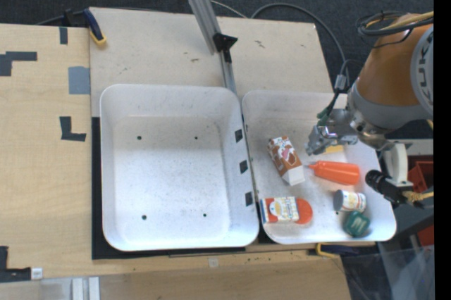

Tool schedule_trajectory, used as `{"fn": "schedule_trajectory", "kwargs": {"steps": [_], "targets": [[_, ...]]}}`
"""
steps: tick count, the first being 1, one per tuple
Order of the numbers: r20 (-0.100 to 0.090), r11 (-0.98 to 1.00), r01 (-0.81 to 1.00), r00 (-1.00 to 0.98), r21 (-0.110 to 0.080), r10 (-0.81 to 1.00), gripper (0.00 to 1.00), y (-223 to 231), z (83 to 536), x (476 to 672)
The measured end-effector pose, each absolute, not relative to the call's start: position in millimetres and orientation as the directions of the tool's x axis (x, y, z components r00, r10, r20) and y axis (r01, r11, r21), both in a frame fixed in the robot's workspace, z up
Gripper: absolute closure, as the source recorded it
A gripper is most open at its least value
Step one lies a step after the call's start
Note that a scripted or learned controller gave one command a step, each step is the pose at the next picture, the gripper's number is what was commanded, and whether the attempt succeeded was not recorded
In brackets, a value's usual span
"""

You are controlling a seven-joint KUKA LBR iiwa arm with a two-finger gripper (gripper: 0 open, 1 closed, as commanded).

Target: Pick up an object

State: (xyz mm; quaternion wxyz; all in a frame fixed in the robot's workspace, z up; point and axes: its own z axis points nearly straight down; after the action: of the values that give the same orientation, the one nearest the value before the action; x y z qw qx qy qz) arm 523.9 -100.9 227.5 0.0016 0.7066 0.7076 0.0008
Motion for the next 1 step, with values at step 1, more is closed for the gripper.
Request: {"fn": "schedule_trajectory", "kwargs": {"steps": [1], "targets": [[-0.001, 0.002, 1.000, -0.002, 0.004, 1.000, 1.00, -100.8, 275.6, 525.0]]}}
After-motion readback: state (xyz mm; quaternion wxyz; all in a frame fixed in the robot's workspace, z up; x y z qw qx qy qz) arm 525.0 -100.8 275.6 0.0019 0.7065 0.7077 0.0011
